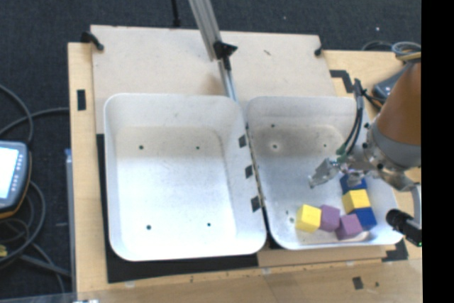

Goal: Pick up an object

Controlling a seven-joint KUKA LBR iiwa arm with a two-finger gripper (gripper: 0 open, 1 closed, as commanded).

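Observation:
Several small blocks lie in the near right corner of the right bin [284,117]. A yellow block [308,218] sits leftmost, with a purple block [330,217] and another purple block [349,226] beside it. Behind them are a second yellow block [357,199] and two blue blocks [366,217] [350,183]. My gripper [324,173] hangs low over the right bin, just left of the upper blue block and above the pile. Nothing is visibly held in it. The arm's orange band [404,106] is at the right edge.
The left bin [113,152] stands beside the right one, their walls meeting along a divider with black clips [250,170]. A slanted metal pole [202,3] rises behind the bins. A handheld pendant [10,177] and cables lie on the floor at the left.

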